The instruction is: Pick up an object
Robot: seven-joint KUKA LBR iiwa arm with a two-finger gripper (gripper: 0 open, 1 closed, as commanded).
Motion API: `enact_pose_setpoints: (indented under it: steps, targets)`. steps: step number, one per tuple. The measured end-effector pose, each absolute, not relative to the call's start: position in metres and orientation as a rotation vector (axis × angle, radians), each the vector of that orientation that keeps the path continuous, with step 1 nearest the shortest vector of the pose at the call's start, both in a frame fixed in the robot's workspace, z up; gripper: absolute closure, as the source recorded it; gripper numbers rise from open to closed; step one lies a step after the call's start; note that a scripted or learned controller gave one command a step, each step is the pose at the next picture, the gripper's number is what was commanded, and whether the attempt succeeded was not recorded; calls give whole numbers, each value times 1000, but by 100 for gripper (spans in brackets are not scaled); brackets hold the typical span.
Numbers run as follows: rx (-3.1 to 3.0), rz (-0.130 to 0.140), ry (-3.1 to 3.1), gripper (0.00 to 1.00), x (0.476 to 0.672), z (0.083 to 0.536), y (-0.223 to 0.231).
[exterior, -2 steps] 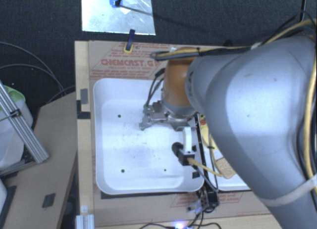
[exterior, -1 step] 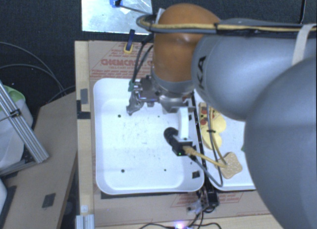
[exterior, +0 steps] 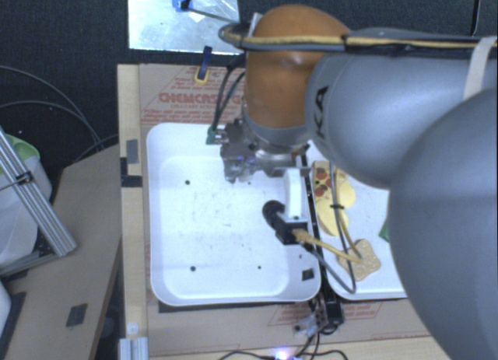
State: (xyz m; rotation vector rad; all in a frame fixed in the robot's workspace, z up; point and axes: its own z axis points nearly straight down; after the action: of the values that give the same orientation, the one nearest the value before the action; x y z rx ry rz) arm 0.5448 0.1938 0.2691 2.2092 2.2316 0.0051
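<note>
My gripper [exterior: 237, 166] hangs over the far right part of the left white bin [exterior: 167, 195], under the orange band and the grey wrist. Nothing shows under it on the bin floor apart from small dark specks. In the right bin [exterior: 373, 292], mostly hidden behind the arm, lie a yellow object [exterior: 343, 195] with a red-spotted piece [exterior: 321, 180] beside it, and a tan block [exterior: 366, 258] nearer the front. A green sliver [exterior: 384, 232] peeks out from behind the arm.
Both bins rest on printed cardboard [exterior: 179, 98]. A shiny foil sheet [exterior: 167, 8] lies beyond it, with a small blue and yellow item [exterior: 204, 67] at its edge. An aluminium rail [exterior: 31, 203] slants at the left over a side table.
</note>
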Motion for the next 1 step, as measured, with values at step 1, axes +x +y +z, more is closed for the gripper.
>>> enact_pose_setpoints:
  steps: [1]
  targets:
    - [2209, 31, 2225, 100, 505, 425, 193]
